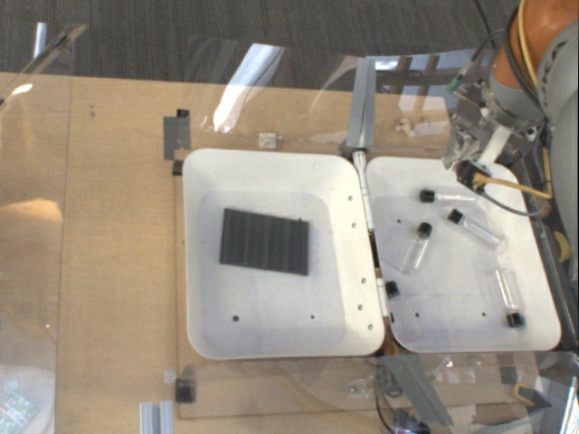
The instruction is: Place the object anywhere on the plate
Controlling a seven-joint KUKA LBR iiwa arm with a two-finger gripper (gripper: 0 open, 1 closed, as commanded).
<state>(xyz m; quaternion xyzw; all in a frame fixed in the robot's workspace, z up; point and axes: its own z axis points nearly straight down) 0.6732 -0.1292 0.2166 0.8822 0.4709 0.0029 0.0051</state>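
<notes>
A dark ribbed rectangular plate lies flat in the left bin, a little left of its middle. Several clear vials with black caps lie in the right bin: one short vial near the back, a long vial beside it, another vial toward the left wall, and a vial at the front right. My gripper hangs over the back right corner of the right bin, above and right of the short vial. Nothing shows held in it.
The two bins meet along a ridge with a small black clip on it. A metal bracket stands behind the bins. Cables trail from the wrist over the right bin's back edge. Clear sheeting covers the wooden bench.
</notes>
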